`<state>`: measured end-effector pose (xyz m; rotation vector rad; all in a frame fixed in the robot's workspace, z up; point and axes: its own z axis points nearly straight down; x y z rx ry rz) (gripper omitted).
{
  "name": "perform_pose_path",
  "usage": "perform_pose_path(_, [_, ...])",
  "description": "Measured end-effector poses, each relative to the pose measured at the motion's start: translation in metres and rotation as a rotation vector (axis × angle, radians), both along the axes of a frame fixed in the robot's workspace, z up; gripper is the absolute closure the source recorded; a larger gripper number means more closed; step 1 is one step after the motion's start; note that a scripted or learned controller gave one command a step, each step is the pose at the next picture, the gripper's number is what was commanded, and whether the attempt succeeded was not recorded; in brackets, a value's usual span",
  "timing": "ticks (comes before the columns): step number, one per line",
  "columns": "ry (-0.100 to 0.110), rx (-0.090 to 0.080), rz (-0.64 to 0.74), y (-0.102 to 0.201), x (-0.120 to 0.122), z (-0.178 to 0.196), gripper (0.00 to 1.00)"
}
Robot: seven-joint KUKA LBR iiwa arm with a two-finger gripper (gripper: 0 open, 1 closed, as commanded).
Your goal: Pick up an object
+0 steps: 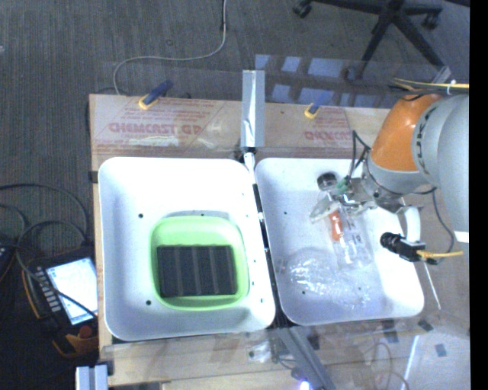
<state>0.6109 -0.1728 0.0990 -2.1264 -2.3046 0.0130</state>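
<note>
Dark grey carpet (61, 46) w/ thin cable (164, 59) behind the wooden bench (191, 129); office-chair base (381, 23) beyond bench's far right; tablet (69, 286) left of it.

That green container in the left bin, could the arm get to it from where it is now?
Probably yes. The green container lies open to the air in the left bin. The gripper hangs above the right bin, so it must cross the divider between them.

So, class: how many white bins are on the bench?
2. The left bin holds a green tray; the right bin has the gripper over it.
</note>
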Motion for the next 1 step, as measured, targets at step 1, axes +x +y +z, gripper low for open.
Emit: perform_pose_path(1, [-0.009,0.002,0.026,0.0698,0.0000,0.0888,1.00])
